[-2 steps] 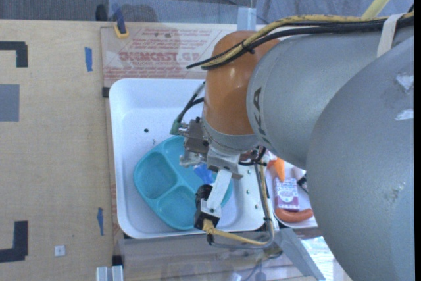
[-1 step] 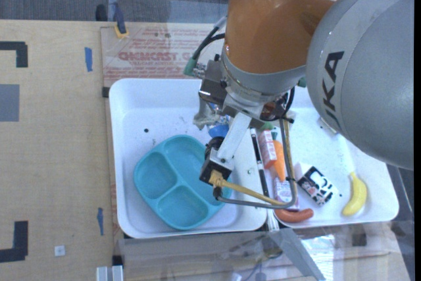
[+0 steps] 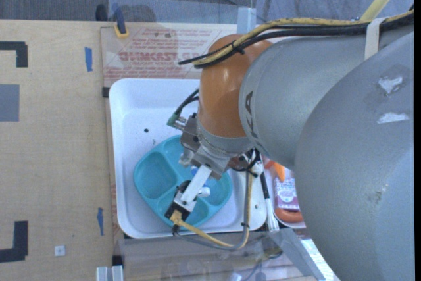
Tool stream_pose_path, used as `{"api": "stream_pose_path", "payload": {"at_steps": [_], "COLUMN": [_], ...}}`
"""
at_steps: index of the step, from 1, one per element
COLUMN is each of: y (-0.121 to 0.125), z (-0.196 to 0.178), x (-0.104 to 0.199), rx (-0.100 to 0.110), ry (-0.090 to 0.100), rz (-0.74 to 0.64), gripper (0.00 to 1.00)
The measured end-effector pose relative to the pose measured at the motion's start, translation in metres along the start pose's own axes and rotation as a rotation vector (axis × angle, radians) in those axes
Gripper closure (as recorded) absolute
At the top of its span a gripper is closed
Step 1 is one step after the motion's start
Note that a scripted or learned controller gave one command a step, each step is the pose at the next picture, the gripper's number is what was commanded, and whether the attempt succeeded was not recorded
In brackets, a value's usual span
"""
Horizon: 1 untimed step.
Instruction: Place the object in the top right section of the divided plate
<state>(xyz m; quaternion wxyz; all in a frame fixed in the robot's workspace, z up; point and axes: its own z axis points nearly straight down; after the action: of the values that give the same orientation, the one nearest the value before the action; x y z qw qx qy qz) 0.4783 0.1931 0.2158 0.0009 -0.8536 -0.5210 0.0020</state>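
Note:
A blue divided plate (image 3: pixel 155 176) lies in the left white bin (image 3: pixel 126 115), toward its near side. Its large left section is bare. The grey arm with the orange band reaches over the plate from the right. My gripper (image 3: pixel 205 171) hangs low over the right half of the plate and hides most of the sections there. A small pale thing (image 3: pixel 206 192) shows on the plate right under the wrist; I cannot tell what it is or whether it is held.
An orange and white packet (image 3: pixel 287 197) lies in the right bin, mostly covered by the arm. The far part of the left bin shows bare white floor. A wooden bench top stretches to the left.

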Motion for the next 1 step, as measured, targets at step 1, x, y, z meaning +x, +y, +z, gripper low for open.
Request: {"api": "stream_pose_path", "payload": {"at_steps": [1], "y": [0.0426], "z": [0.0784], "x": [-0.0185], "rx": [0.001], "ry": [0.001], "rz": [-0.141], "gripper": [1.0]}}
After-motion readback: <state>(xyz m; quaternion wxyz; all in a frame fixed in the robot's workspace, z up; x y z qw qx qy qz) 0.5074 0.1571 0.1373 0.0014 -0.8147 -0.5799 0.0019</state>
